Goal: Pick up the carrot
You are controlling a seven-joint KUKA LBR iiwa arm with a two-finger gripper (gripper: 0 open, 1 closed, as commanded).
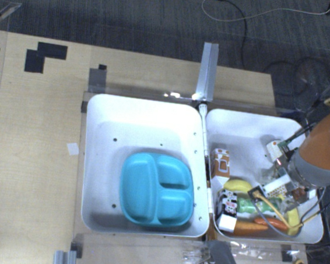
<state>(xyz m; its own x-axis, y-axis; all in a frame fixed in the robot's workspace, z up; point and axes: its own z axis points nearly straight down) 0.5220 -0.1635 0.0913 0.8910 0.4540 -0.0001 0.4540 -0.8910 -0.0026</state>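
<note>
Grey KUKA arm w/ orange band reaches over the right-hand shallow white bin, wrist low above the clutter in that bin's front right corner. Two-finger gripper sits in among the items; can't tell how it's set or whether anything's in it, too much wiring and clutter around it.

Long orange carrot lies flat along the front wall of the right bin, just beside the gripper, partly under other stuff. Looks not yet lifted.

Nearby in the same corner: yellow banana-like piece, small black-and-white carton, brown snack packet nr the divider.

Left-hand white bin carries a blue divided plastic plate, front-centre.

Judgement: approach done, grasp unconfirmed; grip, lift and clearing the bin all left.
</note>
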